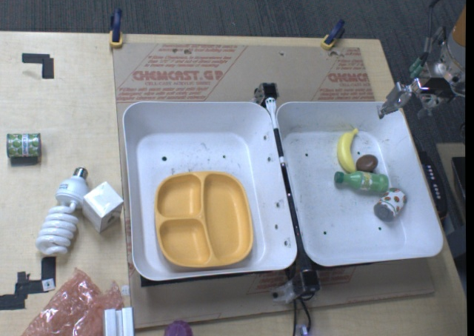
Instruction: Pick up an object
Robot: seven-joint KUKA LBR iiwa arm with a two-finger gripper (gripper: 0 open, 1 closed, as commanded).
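The right bin [415, 242] holds several small items. A yellow banana [346, 151] lies at its upper middle, with a brown round piece [366, 163] touching its lower end. A green bottle [361, 181] lies on its side just below them. Beside it sits a grey and white speckled object [390, 204]. My gripper [407, 103] hovers over the bin's far right corner, up and to the right of the banana. It is open and nothing is between its fingers.
The left bin [135, 123] holds a yellow divided plate [204, 217]. On the bench to the left lie a spiral light bulb [61, 212], a white cube [103, 205], a green can [24, 146] and a red mesh bag [70, 305].
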